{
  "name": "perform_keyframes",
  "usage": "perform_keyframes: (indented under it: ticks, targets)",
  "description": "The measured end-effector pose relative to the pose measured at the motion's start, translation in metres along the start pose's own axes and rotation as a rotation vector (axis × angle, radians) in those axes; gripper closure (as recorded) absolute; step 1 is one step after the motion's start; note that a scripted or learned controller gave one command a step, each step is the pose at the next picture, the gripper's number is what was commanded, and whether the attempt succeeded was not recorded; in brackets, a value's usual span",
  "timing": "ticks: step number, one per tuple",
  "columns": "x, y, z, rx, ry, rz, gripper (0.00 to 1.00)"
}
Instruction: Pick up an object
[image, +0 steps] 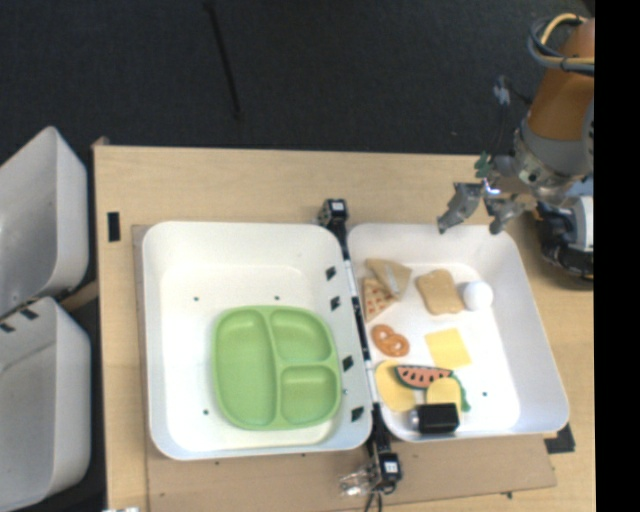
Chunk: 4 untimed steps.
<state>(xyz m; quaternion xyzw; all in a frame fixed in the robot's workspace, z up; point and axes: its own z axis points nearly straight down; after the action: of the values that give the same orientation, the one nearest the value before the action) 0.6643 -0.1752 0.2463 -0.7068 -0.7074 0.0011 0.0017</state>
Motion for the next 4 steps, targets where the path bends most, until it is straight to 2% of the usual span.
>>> perform_keyframes:
  ticks: [1, 2, 3, 4]
  targets:
    - [0.003, 0.006, 0.048, 0.002, -0.001, -0.004, 0.00]
    - [0.010, -0.002, 0.104, 0.004, -0.001, -0.004, 0.00]
    - [0.008, 0.002, 0.144, -0.012, -0.004, -0.003, 0.00]
    - [0.007, 0.003, 0.134, -0.013, -0.005, -0.006, 1.00]
